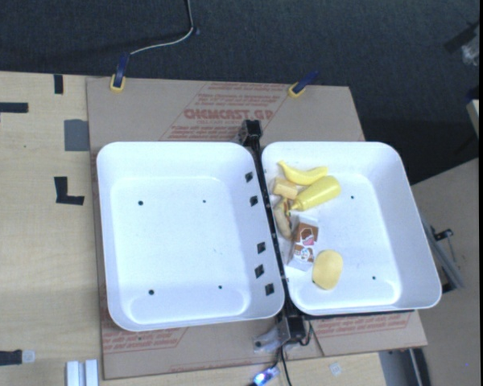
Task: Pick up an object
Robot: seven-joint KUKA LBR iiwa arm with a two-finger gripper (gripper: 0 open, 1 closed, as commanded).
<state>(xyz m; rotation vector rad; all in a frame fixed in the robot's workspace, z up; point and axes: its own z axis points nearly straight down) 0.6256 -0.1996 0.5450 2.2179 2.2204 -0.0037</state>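
In the right bin (386,215), against its left wall, we find a small heap: a banana (301,172), a yellow bottle (318,192), a printed packet (305,244) and, a little apart toward the near edge, a lemon (328,269). We judge the lemon the easiest pick: it looks like light, stiff plastic, probably smooth and apt to roll, so we would close across its middle from above. It lies free of the rest. Of the claw we cannot tell the state, nor how the lemon lies relative to it.
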